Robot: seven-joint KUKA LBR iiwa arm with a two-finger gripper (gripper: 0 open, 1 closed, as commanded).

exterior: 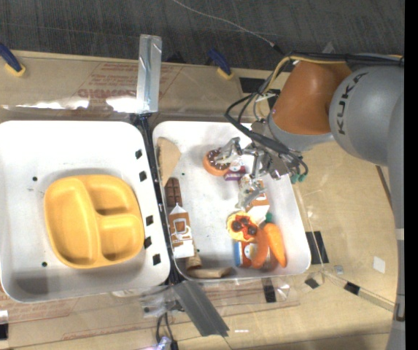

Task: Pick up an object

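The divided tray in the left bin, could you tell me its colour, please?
Yellow tray, seen in the camera view.

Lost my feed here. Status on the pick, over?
Gripper low in right bin, by the round orange toy. Grip unconfirmed. Carrot and carton lie nearby. Yellow tray in left bin.

Robot lab: taped bench [354, 217], clamped bins [70, 141]

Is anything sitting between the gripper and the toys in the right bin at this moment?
Nothing visible blocks it. The gripper is already down inside the right bin, right beside the round orange toy, with the carrot and the other toys lying nearer the camera. Its cables trail behind it.
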